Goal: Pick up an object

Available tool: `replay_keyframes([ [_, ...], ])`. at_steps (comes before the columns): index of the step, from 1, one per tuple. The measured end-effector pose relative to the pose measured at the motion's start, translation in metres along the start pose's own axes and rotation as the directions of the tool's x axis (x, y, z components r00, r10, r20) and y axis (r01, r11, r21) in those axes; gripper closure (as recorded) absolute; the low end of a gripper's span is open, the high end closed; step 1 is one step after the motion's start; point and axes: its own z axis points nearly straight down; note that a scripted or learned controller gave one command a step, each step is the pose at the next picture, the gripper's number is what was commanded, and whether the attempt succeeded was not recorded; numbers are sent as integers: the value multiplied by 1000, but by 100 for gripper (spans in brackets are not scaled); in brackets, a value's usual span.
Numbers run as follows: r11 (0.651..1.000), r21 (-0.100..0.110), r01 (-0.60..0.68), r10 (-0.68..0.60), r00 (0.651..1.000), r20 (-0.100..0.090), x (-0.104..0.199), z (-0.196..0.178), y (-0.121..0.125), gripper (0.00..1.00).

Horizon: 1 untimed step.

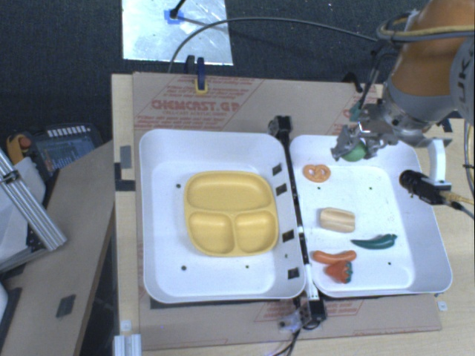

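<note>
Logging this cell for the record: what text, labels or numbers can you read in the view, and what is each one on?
"CHEMCAST GP", red, printed on the brown board under the bins, behind the left bin.
More red print on the board's front edge: too blurred to read.
Grey device at far left has a row of keys or markings: too small to read.

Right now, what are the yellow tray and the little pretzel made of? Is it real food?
The yellow tray looks like molded plastic: one even color, smooth rounded edges, a soft matte sheen across its three compartments. The pretzel is probably a toy, plastic or rubber; its orange color is flat and uniform, though it is too small to be sure. The white bins look like thin plastic too.
</note>
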Motion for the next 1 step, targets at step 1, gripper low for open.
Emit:
replay_keyframes([
  [1,1000,-1,0,0,1000,0,44,9,-8,100],
])
